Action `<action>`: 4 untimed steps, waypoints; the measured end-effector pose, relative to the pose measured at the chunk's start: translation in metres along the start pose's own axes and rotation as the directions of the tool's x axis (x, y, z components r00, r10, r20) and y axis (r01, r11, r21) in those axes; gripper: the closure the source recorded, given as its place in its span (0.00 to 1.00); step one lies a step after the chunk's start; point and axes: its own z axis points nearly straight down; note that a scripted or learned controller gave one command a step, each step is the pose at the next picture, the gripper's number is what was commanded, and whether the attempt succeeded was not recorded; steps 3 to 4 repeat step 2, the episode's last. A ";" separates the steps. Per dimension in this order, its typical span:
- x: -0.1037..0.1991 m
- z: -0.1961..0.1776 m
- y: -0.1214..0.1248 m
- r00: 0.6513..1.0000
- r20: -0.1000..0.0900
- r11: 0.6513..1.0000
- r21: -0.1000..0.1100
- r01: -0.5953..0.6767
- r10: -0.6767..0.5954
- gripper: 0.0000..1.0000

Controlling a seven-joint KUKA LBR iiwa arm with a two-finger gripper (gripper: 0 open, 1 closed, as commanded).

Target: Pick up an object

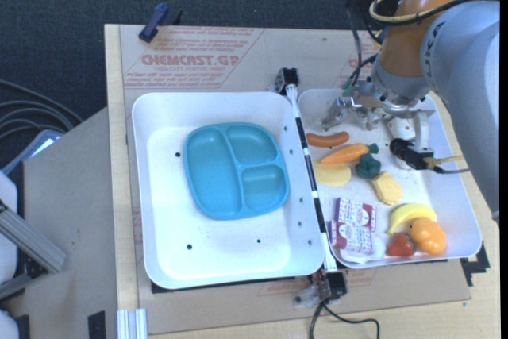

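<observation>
One camera looks down at a slant from above the bench point(198, 52), taking in both white bins: the left bin point(159, 234) and the right bin point(460, 226). The arm point(468, 36) enters from the right.

arm point(468, 36): cut off at the right edge
gripper point(373, 113): fingers hidden beneath the wrist
right bin point(468, 238): far rim hidden by arm

Left bin point(151, 194): divided tray point(236, 168) inside. Right bin point(464, 222), beside it: hot dog point(327, 139) at the far end; carrot point(343, 155) just nearer; corn point(386, 188) right of the carrot; packet point(353, 225) nearer still; banana point(410, 213) right of the packet.
</observation>
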 end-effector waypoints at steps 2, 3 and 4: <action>-0.008 0.000 0.000 1.000 0.001 1.000 -0.001 0.000 0.000 0.00; -0.008 0.000 0.000 1.000 0.001 1.000 -0.001 0.000 0.000 0.00; -0.008 0.000 0.000 1.000 0.001 1.000 -0.001 0.000 0.000 0.00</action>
